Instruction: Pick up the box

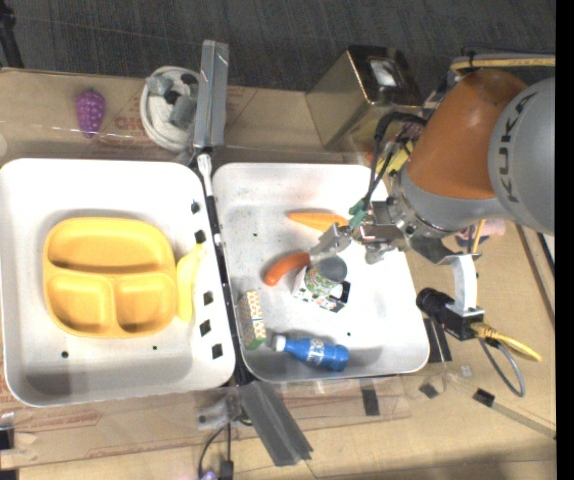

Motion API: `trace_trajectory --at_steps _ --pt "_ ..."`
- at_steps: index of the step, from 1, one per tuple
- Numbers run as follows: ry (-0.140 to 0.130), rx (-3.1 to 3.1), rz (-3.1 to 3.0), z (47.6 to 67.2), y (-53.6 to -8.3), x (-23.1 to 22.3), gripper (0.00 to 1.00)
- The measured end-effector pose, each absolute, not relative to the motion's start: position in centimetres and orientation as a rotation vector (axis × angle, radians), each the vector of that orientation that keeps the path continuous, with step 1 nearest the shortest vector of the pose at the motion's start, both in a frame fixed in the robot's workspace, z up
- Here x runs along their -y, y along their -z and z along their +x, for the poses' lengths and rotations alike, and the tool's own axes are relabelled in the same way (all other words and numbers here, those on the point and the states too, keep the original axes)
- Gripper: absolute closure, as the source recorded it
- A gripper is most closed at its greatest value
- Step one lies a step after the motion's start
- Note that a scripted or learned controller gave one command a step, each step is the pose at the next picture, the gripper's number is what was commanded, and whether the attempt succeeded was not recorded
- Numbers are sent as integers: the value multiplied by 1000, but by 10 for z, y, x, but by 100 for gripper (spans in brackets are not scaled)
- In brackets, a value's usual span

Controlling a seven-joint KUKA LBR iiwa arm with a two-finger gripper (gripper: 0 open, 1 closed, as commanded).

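Note:
A small box (323, 288) with white, green and black print lies tilted in the middle of the right bin (397, 338). My gripper (330, 260) reaches in from the right and hangs just over the box's upper edge, partly covering it. I cannot make out whether it touches the box. A second, narrow printed packet (254, 318) lies along the right bin's left wall.
In the right bin an orange carrot (314, 220) lies behind the gripper, a red-orange sausage (286, 266) to its left, and a blue bottle (312, 351) near the front wall. The left bin (27, 368) holds a yellow divided tray (107, 273). A purple grape bunch (89, 110) sits beyond the bins.

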State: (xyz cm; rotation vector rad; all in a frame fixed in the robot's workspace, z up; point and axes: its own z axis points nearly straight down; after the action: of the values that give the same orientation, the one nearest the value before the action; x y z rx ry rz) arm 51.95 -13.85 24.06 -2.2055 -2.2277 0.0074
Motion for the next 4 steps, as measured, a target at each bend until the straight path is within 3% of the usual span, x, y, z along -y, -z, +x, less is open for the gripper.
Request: trace_trajectory --at_steps 1,2,3,4 --pt "-4 2013 -2407 517 -135 137 0" --pt "19 1967 -2480 544 -105 101 0" --pt "23 2056 -2403 591 -106 107 0" --pt "18 2193 -2278 650 -106 98 0"
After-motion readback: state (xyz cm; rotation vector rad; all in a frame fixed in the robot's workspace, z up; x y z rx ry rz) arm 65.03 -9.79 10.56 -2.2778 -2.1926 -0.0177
